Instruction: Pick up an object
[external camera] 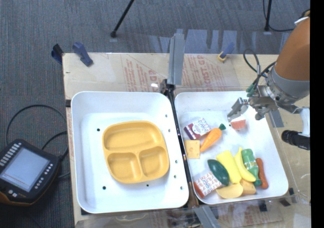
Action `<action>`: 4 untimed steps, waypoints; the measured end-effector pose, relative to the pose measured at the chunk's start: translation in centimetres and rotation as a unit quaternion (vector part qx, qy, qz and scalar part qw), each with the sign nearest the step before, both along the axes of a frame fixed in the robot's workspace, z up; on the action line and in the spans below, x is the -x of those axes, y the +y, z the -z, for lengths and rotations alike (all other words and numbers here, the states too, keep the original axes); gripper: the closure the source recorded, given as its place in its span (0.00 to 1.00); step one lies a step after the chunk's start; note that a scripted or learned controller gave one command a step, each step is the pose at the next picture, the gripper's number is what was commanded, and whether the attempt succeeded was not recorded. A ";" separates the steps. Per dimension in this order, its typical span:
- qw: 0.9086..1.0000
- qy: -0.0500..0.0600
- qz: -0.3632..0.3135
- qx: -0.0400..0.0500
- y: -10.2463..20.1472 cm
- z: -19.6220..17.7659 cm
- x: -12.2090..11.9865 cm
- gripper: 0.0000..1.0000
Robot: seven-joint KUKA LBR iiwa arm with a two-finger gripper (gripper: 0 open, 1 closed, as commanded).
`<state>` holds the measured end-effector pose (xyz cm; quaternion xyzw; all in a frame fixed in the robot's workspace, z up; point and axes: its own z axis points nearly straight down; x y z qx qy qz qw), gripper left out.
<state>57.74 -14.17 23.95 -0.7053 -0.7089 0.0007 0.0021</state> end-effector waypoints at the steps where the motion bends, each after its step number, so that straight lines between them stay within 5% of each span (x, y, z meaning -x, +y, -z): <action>1: 0.994 0.005 -0.109 -0.002 0.3 14.2 2.6 0.00; 2: 0.992 0.001 -0.128 -0.002 -0.7 15.1 10.3 0.00; 3: 0.992 -0.001 -0.124 -0.002 -0.9 13.9 10.2 1.00; 4: 0.987 -0.002 0.159 0.001 5.0 2.4 4.6 1.00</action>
